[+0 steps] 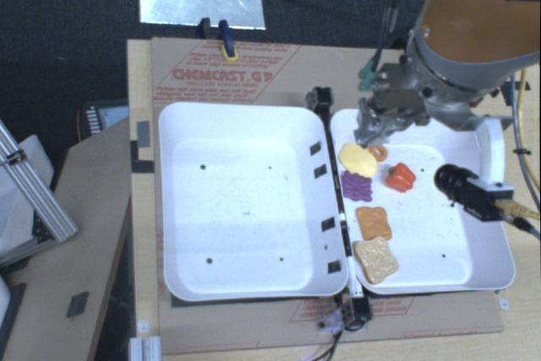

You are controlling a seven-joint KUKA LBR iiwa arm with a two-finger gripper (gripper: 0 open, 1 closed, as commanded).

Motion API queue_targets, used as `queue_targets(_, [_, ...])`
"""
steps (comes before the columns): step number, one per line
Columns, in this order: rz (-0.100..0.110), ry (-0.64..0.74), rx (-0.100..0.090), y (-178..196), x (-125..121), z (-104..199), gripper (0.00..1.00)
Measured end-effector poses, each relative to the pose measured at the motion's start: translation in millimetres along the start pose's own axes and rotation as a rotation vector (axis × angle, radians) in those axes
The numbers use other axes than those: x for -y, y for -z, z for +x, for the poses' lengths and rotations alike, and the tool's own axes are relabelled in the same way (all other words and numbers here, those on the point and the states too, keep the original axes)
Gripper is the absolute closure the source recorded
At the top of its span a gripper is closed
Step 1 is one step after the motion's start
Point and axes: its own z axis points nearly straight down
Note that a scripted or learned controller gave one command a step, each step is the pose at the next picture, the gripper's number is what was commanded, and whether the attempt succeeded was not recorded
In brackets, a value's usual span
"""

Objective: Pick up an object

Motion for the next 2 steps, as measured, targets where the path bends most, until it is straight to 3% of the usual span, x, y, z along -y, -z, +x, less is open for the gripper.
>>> queue_targets(1, [-0.005, -0.006, 0.000, 12.7, -0.8, 49.3, 1.00])
queue_targets(2, [-0.012, -0.009, -0.001, 93.3, -1.2, 61.1, 1.00])
